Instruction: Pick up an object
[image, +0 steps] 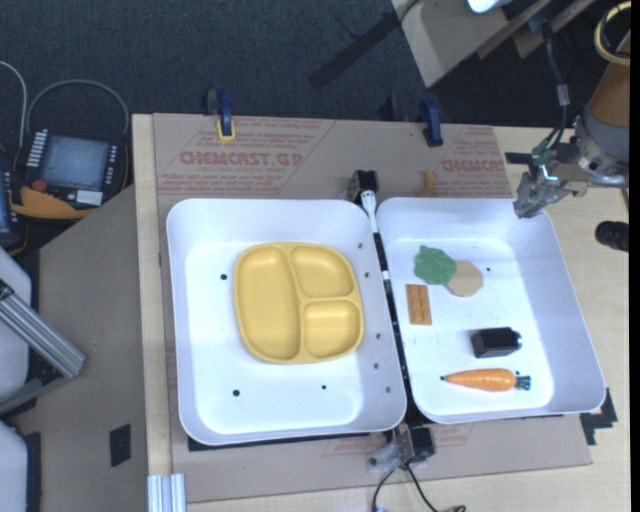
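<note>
Pincer (530, 200) is sitting up over the far right corner of the right bin (560, 290), just about above the rim, and honestly I can't tell from my feed how it's set or whether it has hold of anything. It's a small blurry blob at that angle. Nothing from the bin looks lifted, at least.

Right bin holds five bits. A green leafy piece (434, 264) lies toward the far edge, roughly mid-width, and a tan round disc (465, 279) touches it on the right. A small brown rectangular block (419, 304) sits near the bin's left edge, close to the divide between the two bins. A black boxy thing (496, 342) is further toward the near edge, right of centre. An orange carrot (484, 380) with a bluish-green tip lies on its side along the near edge, tip pointing right, just below the black box but not touching it.

Left bin (195, 300) has one thing in it: a yellow divided plate (298, 301) with three compartments, sitting about in the middle, and I see nothing in its compartments.

Both bins rest on a cardboard sheet (300, 150) with red print, held by blue clamps (225, 115) at its far edge.
</note>
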